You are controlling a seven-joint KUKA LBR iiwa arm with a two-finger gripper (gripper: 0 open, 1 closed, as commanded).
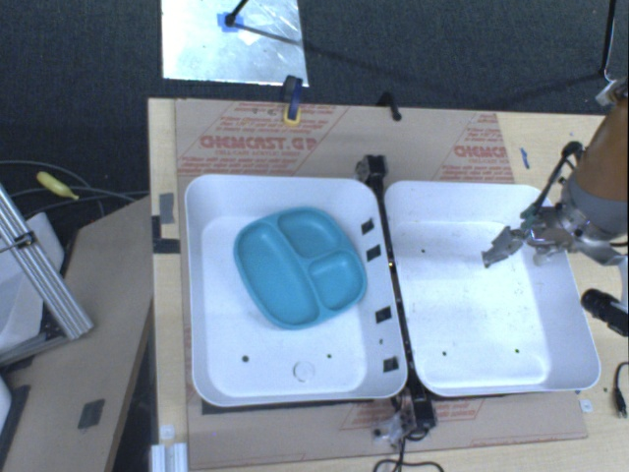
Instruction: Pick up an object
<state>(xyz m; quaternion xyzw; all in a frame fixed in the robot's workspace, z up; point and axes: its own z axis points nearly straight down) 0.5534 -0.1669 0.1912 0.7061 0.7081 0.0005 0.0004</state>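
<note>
1. We take the left bin (211,362) as our landmark. It is a shallow white tray on a brown cardboard-faced bench (432,141).
2. The right bin (565,362) sits directly beside the landmark on its right. The two rims touch along a central seam, where black clips (381,315) run from top to bottom.
3. The arm (601,180) enters from the right, well apart from the landmark, and reaches over the upper right part of the right bin.
4. The blue divided plate (295,268) lies flat inside the landmark, near its centre and slightly toward its upper edge. We count three compartments: one large on the left, two smaller on the right. Nothing touches the plate.
5. The gripper (494,252) hangs over the right bin, pointing left toward the landmark but short of the seam. We see no object between its fingers. We cannot tell from this view how far apart the fingers stand.
6. A small yellow and blue clamp (292,99) stands on the bench above the landmark's upper edge.
</note>
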